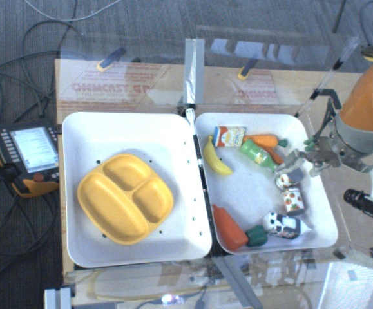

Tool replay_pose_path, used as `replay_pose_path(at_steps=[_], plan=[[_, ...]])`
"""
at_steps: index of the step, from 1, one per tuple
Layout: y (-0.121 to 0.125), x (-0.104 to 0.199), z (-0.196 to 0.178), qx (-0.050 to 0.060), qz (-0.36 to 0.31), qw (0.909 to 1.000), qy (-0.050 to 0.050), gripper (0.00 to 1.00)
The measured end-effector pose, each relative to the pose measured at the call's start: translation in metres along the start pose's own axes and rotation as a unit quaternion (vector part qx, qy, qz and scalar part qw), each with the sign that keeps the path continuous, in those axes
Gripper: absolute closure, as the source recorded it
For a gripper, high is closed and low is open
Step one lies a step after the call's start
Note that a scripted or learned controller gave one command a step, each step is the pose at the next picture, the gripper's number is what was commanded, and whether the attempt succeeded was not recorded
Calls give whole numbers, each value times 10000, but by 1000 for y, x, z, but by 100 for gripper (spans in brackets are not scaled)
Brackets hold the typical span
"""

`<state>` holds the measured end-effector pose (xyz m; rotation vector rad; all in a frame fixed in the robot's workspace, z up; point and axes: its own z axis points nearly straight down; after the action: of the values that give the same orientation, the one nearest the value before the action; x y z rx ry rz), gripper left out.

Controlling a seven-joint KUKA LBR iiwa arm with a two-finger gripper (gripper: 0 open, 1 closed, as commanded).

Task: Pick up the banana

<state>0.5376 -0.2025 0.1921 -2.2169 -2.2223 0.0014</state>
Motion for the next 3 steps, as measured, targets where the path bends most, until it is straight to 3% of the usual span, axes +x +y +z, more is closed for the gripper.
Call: replay_pose_path(at_steps=[1,2,3], plan=[[13,52,71,-5,-535,9986,-5,0],[56,104,102,-57,-573,9983,-30,0],[57,104,92,-72,-574,9983,-31,100]])
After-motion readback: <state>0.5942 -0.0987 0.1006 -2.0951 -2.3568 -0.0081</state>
